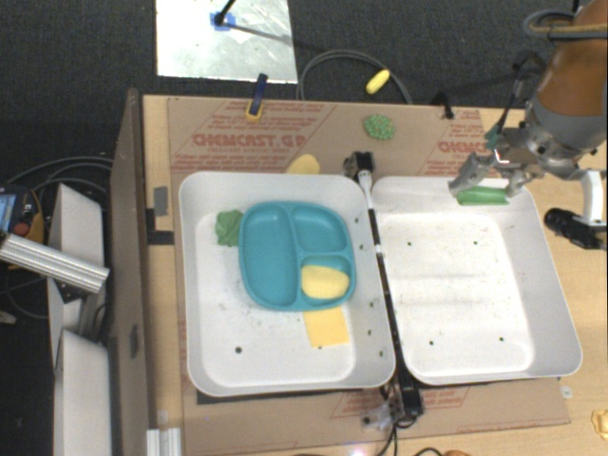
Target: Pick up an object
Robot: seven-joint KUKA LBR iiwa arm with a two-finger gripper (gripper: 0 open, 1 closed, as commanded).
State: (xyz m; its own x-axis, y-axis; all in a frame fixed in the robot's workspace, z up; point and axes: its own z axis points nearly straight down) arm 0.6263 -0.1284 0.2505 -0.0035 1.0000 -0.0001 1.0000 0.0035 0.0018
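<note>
My gripper [492, 184] hangs over the far edge of the right bin [475, 293], below the grey wrist and orange band. A small green oblong piece [482, 196] sits between its two fingertips, and the fingers are shut on its ends. In the left bin [204, 350] lies a teal divided plate [285, 255] with a yellow lump [325, 281] in its near right compartment. A flat yellow slice [328, 328] lies just in front of the plate. A green leafy piece [228, 226] rests against the plate's left side.
On the cardboard behind the bins lie a pale yellow piece [304, 165], a green round thing [380, 126] and a blue and yellow clip [256, 98]. A yellow object [378, 82] and cables lie on the dark floor beyond. A black divider [375, 245] runs between the bins.
</note>
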